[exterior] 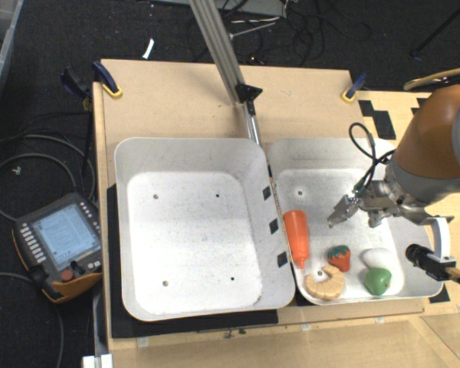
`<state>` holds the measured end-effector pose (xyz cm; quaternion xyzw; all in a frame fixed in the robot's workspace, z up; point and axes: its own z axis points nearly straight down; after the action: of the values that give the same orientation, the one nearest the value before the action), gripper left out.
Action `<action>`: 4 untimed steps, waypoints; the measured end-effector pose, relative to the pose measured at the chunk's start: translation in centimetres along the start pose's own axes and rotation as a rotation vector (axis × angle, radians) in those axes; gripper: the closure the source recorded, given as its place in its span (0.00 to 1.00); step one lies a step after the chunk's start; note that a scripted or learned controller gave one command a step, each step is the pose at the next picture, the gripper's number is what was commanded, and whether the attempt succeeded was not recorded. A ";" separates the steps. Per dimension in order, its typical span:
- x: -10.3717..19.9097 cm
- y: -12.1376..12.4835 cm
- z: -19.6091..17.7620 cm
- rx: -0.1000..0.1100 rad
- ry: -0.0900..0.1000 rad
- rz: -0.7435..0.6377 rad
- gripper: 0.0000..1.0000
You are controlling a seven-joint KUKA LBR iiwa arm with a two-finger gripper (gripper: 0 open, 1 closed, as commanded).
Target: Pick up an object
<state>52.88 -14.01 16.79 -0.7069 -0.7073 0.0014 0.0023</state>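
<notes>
Hand (345, 211) is hanging over the right bin (322, 159), up above its middle, and nothing sits between its fingers as far as I can see. Whether it's spread wide or pinched narrow, I honestly can't tell from this angle, it's just a dark metal tangle there. The arm (433, 140) comes in from the right with its orange band showing.

So progress on the pick looks like basically zero: nothing lifted, everything lying on the bin floor. All that's left is the whole job really, choosing a thing, coming down on it, closing, lifting.

Closest to the hand is the carrot (296, 236), lying along the bin's left wall, one of those. Past it toward the front edge: one strawberry (338, 256), and one cookie (324, 284) just beside the strawberry. One green fruit (378, 280) sits further right, with a pale white thing near it that I can't make out. That's four clear candidates, all bunched in the front half of that bin.

Two bins total; the left bin (192, 228) sits right against the right one. Both rest on the table (176, 98).
</notes>
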 end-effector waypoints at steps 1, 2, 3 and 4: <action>0.5 -0.1 6.4 0.002 0.001 0.001 0.00; 0.5 -0.1 7.2 -0.005 -0.001 0.001 0.00; 0.5 0.0 6.2 -0.007 -0.001 0.001 1.00; -0.2 0.5 1.6 -0.010 -0.003 -0.001 1.00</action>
<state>53.38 -14.20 15.19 -0.7065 -0.7077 -0.0011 -0.0023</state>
